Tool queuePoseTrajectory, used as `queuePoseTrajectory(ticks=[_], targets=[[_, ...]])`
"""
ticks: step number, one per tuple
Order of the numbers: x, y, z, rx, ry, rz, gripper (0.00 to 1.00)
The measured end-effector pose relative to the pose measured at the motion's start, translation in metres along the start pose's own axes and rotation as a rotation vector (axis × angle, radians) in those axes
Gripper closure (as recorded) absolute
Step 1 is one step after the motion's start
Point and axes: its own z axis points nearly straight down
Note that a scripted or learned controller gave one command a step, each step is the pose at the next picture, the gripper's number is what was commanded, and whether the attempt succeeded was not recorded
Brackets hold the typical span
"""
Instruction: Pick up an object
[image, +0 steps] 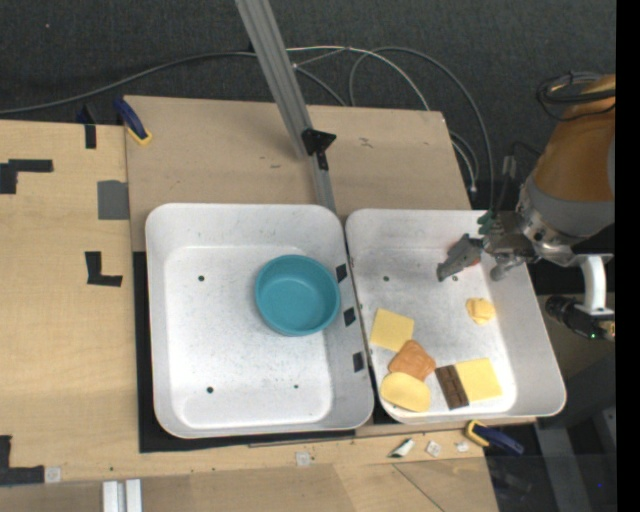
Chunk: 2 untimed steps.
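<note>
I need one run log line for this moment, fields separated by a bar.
hand: above right bin, upper part, nothing between fingers | blue bowl: left bin | nearest item: small yellow piece | pick: not yet done

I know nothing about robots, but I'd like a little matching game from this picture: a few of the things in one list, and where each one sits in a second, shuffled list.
Things:
1. blue bowl
2. small yellow lump
3. brown block
4. gripper

Places:
A. near the right bin's front edge, beside a yellow square
B. over the right bin's back part
C. in the left bin, towards its right side
D. alone near the right bin's right wall

Pairs: 1-C, 2-D, 3-A, 4-B
</note>
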Motion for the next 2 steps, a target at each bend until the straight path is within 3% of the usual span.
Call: queuePoseTrajectory(ticks=[1,2], targets=[[0.000,0.000,0.000,0.000,0.000,0.000,0.00],[-0.002,0.000,0.044,0.005,0.000,0.002,0.00]])
